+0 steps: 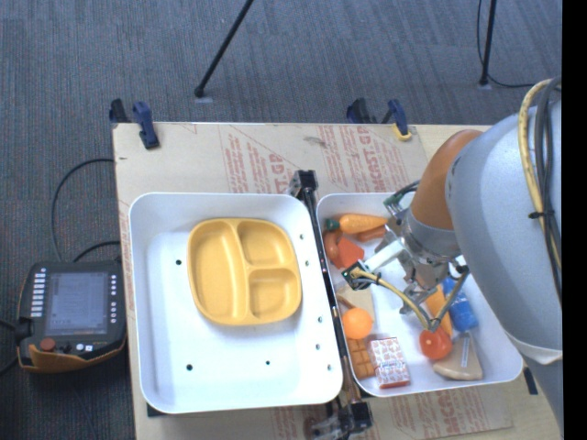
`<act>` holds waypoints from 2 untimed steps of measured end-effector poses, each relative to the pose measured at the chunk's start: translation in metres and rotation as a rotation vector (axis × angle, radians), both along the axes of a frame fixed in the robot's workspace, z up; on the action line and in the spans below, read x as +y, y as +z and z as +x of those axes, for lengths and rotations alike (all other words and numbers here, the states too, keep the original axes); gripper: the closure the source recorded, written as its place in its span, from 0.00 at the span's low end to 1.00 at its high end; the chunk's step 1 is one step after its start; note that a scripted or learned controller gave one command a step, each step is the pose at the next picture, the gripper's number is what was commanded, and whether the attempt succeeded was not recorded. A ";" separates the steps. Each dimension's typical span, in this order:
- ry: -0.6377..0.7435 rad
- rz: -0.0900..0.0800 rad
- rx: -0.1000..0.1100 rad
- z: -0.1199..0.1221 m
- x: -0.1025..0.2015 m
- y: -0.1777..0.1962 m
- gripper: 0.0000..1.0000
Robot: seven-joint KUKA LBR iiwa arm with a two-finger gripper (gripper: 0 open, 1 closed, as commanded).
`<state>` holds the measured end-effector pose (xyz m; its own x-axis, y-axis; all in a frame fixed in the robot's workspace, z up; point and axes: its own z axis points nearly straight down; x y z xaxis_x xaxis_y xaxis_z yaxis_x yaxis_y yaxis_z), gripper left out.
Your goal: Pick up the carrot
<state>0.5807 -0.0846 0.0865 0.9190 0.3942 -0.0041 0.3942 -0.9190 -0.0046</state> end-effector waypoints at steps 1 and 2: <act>0.027 0.001 0.000 -0.106 0.002 0.000 0.00; 0.013 0.000 -0.004 -0.055 0.050 0.101 0.00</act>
<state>0.5259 -0.0346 0.1877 0.9136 0.4066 -0.0006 0.4066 -0.9136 -0.0033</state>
